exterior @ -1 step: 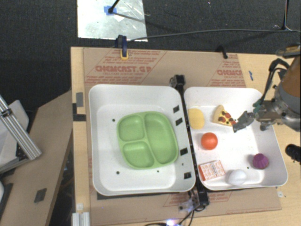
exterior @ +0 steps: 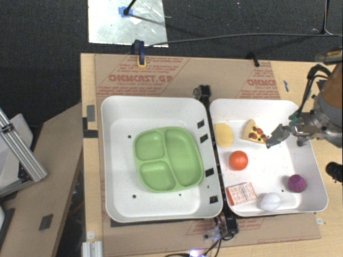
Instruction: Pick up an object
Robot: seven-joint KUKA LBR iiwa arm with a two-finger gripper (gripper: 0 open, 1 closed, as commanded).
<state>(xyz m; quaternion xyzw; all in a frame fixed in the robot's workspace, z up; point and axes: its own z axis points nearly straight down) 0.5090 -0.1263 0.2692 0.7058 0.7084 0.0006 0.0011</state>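
Observation:
The right bin (exterior: 252, 107) holds a yellow oval piece (exterior: 224, 134), a pizza slice toy (exterior: 255, 132), a red tomato (exterior: 238, 160), a purple ball (exterior: 296, 183), a white rounded object (exterior: 270, 201) and a small red-and-white packet (exterior: 241, 193). My gripper (exterior: 277, 135) reaches in from the right and hovers just right of the pizza slice, above the bin floor. Nothing shows between its fingers.
The left bin (exterior: 115, 143) holds a green divided plate (exterior: 167, 158). A dark divider with clips (exterior: 210, 143) runs between the bins. The grey arm body (exterior: 327, 116) hangs over the right bin's right rim. A metal rail (exterior: 21, 149) sits far left.

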